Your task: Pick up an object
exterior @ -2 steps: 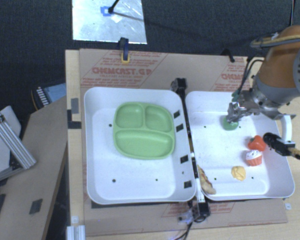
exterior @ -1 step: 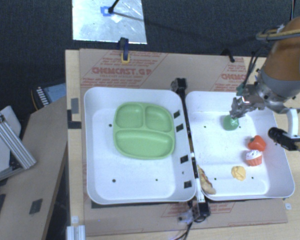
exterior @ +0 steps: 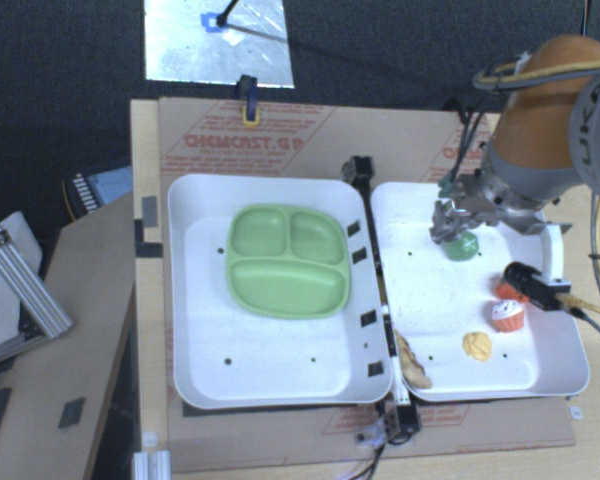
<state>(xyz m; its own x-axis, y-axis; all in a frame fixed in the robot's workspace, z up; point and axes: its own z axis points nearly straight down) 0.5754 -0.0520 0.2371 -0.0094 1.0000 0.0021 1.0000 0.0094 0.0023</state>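
Green round object point(exterior: 463, 247): lies in the right bin point(exterior: 420, 298), in that bin's far half, directly under the gripper point(exterior: 448, 228) and partly covered by it. Whether the metal gripper is parted or closed cannot be told at this angle, nor whether it touches the object.

Arm point(exterior: 540, 118): grey with an orange band, reaching over the right bin's far right corner.

Cupcake toy point(exterior: 507, 315): white with red top, right bin, nearer the camera than the green object and to its right.

Orange piece point(exterior: 507, 289): just behind the cupcake toy, beside a black part point(exterior: 530, 280).

Yellow lump point(exterior: 476, 344): right bin, near side.

Tan item point(exterior: 412, 364): right bin's near left corner.

Green divided plate point(exterior: 286, 260): left bin point(exterior: 200, 368), well apart from the right bin's contents.
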